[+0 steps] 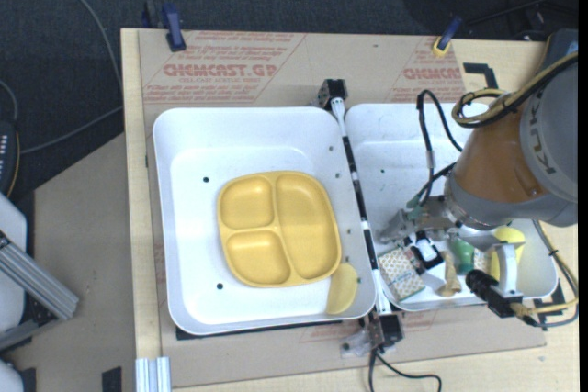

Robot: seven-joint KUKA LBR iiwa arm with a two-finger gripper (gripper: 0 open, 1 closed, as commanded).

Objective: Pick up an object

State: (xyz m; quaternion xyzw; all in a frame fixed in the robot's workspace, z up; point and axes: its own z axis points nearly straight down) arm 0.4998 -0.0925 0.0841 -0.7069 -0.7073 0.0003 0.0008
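At the near edge of the right bin (404, 128) a clutter of small objects is packed — a patterned packet (401, 272), a green piece (463, 254), a yellow piece (508, 237) and some pale bits that cannot be identified. The pincer (420, 239) is seen low among them, just above the packet; whether it is apart or closed cannot be told, since it is masked by the wrist and the clutter. Nothing can be confirmed as held. In the left bin (184, 142) a yellow tray (278, 228) with three compartments lies flat, and a pale yellow slice (343, 291) rests beside its near right corner, against the bin wall. Farther back, the bench (220, 69) bears printed cardboard. A failed grasp is judged likely here: the objects touch one another, so two may be pinched at once, or the packet may be pushed against the divider — and a thin flat thing may simply slip out.
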